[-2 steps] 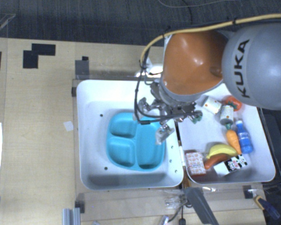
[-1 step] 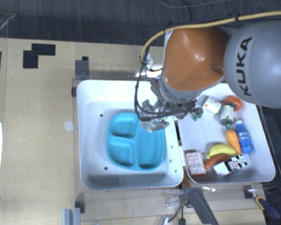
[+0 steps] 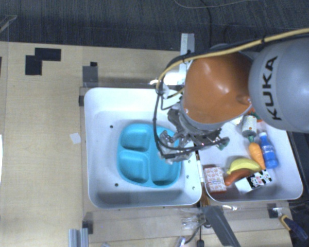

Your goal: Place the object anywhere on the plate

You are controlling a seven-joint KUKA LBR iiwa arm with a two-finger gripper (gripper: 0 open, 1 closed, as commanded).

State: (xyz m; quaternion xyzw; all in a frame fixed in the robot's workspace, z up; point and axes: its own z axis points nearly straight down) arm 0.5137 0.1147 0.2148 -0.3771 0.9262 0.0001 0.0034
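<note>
A light blue plate (image 3: 139, 158) with three compartments lies in the left bin (image 3: 100, 138). My gripper (image 3: 171, 149) hangs over the plate's right edge, close to the wall between the two bins. The big orange wrist band and grey arm cover most of what lies above it. The fingers are a dark tangle of metal and cable, and I cannot make out any object between them.
The right bin (image 3: 293, 184) holds a yellow banana (image 3: 244, 164), an orange carrot (image 3: 256, 154), a blue bottle (image 3: 267, 149), a red and white packet (image 3: 215, 179), a black and white box (image 3: 260, 179) and a small white bottle (image 3: 249, 125).
</note>
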